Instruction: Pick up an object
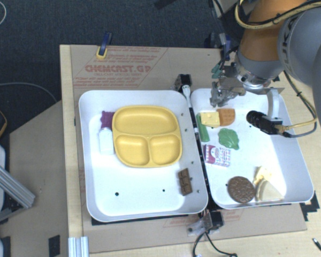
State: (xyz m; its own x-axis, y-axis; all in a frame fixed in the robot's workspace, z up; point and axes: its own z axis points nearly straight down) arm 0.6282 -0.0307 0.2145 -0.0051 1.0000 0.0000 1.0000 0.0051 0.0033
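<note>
A grey arm with an orange band is seen reaching in from the right, and its two-finger gripper is positioned low over the far left corner of the right white bin. Nothing is seen between its fingers; their spread cannot be told.

Just below the gripper, a yellow block and an orange-brown toast-like piece are laid side by side. A green leaf-shaped piece, a small printed packet, a round brown cookie and pale yellow wedges are spread nearer the front.

In the left white bin, a yellow three-compartment plastic tray is placed, with a purple item, a white bottle and a brown chocolate bar around it.
</note>
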